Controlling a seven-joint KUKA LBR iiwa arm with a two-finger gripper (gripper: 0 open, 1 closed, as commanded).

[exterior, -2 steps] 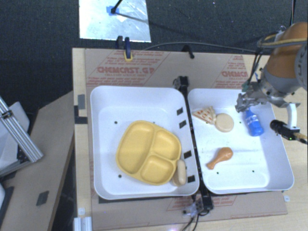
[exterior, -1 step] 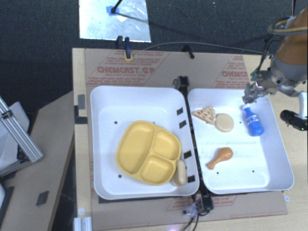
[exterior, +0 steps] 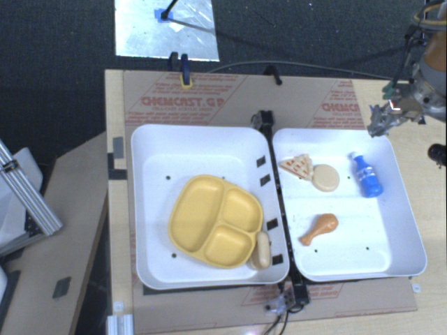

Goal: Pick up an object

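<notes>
The right bin (exterior: 401,253) holds a blue bottle (exterior: 366,175), a round beige cookie (exterior: 325,178), a waffle-like wedge (exterior: 297,165) and an orange chicken drumstick (exterior: 320,228). In the left bin (exterior: 150,152) lies a yellow divided plate (exterior: 215,220) with a small tan bread roll (exterior: 262,250) at its lower right edge. My gripper (exterior: 380,122) hangs at the right bin's far right corner, above and beyond the blue bottle, with nothing visibly between its fingers.
A clamp bar (exterior: 274,187) runs between the two bins. A silver sheet (exterior: 166,19) lies at the back on dark carpet. A blue and yellow clamp (exterior: 184,68) sits at the bench's far edge. A metal rail (exterior: 24,194) stands at the left.
</notes>
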